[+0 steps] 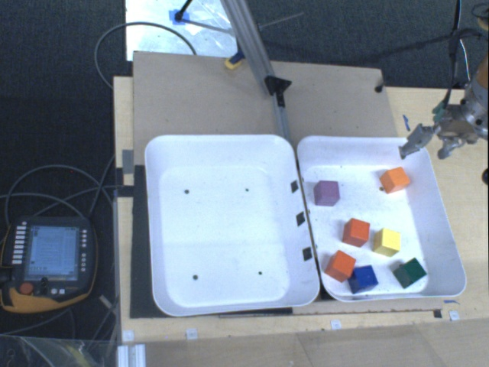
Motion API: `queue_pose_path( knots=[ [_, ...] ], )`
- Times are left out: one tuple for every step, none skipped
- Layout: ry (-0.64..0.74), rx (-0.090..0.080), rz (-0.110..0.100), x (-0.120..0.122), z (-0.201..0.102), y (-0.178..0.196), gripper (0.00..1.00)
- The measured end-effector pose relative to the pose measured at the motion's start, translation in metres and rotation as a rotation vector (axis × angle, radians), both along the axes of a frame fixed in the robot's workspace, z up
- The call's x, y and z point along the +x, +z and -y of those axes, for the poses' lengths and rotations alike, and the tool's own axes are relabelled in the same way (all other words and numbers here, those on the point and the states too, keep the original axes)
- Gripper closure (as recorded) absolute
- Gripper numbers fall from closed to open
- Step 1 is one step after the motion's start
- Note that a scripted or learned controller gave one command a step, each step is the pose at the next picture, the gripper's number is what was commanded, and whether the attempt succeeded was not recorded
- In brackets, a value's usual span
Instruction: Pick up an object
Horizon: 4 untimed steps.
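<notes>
Orange cube [395, 180] just below seemingly open end effector [429, 144].

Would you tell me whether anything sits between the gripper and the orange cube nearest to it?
Nothing visible does. The gripper, open, hangs over the right bin's far right corner, and the nearest orange cube lies just beyond it with bare bin floor between.

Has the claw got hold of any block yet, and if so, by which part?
Nothing is held. The claw hangs open above the right white bin's upper right corner with nothing between its fingers; the nearest block, an orange wooden cube, sits apart in the bin.
</notes>
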<state>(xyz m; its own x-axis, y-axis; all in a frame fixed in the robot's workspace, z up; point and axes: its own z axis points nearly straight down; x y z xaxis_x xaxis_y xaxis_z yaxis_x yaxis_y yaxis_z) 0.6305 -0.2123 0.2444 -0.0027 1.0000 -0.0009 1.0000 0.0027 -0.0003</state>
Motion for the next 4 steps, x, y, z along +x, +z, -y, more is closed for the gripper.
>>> queue_pose_path(
  knots=[
    [0.001, 0.001, -0.002, -0.008, -0.006, -0.053, 0.00],
    [0.000, 0.001, -0.002, -0.004, -0.004, -0.113, 0.00],
    [0.003, -0.001, 0.006, -0.001, -0.003, -0.098, 1.00],
    [0.003, -0.002, 0.010, 0.005, -0.007, -0.034, 1.00]
  ],
)
